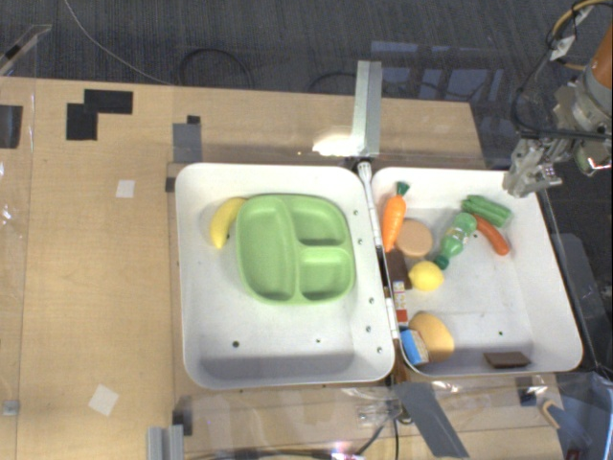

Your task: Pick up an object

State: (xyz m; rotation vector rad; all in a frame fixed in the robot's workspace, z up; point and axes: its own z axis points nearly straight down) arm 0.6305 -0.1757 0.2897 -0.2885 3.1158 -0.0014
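The grey two-finger gripper (530, 172) hangs over the far right corner of the right white bin (536, 338), holding nothing, its finger gap too blurred to tell, near the green cucumber-shaped toy (486, 209) lying beside an orange carrot (394, 218).

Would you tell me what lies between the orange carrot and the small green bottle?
In the camera view, a round tan disc lies between the orange carrot and the small green bottle.
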